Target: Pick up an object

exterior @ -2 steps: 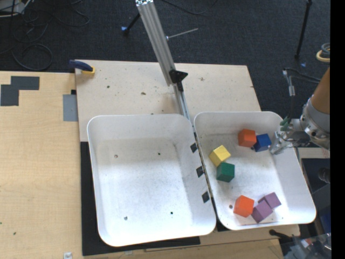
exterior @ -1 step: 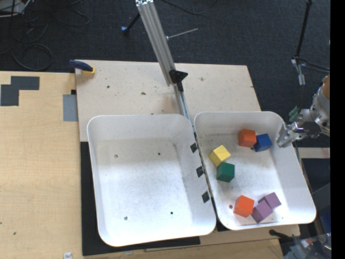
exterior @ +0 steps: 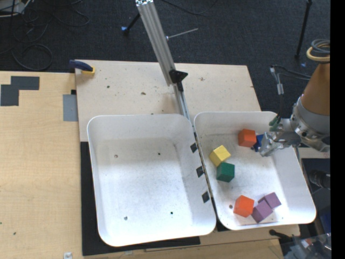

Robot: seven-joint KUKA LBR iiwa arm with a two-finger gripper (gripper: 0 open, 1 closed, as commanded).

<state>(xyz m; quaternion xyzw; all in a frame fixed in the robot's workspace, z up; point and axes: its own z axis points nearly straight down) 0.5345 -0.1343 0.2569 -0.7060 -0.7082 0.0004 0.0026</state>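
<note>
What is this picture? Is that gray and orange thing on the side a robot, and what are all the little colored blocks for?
Yes, that is a robot arm, and the camera looks down on it from above the bench. The arm reaches in from the right. At its tip is a gripper, like a hand with two fingers. I can't tell if the fingers are open or shut, so I can't say it holds anything.

On the bench sit two white bins. The right bin holds toy blocks: an orange block near the gripper, a yellow block, a green block, another orange one and two purple blocks. There is something small and blue by the gripper. The left bin sits beside it.

The robot's job is to pick up one thing.
</note>
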